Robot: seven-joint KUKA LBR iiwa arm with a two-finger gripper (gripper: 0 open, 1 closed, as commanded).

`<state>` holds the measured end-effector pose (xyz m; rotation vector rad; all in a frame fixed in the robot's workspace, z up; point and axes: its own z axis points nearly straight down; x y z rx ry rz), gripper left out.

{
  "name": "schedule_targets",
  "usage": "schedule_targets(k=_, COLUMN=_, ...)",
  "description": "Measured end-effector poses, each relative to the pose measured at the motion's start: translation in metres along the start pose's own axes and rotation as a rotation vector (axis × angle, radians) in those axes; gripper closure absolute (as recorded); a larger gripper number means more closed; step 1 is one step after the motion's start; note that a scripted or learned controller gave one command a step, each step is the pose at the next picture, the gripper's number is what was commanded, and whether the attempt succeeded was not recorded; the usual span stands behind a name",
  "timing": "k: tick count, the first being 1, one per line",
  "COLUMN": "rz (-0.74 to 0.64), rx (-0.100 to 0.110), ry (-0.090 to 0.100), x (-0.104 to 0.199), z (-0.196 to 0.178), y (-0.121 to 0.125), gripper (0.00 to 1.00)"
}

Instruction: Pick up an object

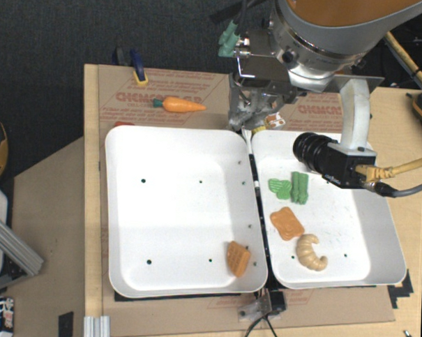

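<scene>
Nothing looks picked yet: the croissant [311, 252], toast [286, 223] and green piece [291, 188] lie in the right bin [376, 234]. I cannot tell the state of the gripper [249, 117].

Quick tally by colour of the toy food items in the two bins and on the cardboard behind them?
Orange: 3 - carrot on the cardboard, waffle-like piece in the left bin, flat piece in the right bin
Green: 1 - green piece in the right bin
Tan: 1 - croissant in the right bin
Total: 5
</scene>
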<state>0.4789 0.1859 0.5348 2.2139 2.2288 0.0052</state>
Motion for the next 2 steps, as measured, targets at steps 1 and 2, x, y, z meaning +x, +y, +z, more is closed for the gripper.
schedule_targets(k=1, rz=0.001, rx=0.0, ry=0.0, x=0.0412, z=0.0001, y=0.0003, gripper=1.0)
schedule_targets(k=2, rz=0.006, rx=0.0, ry=-0.001, x=0.0388, z=-0.0003, y=0.0006, gripper=0.0)
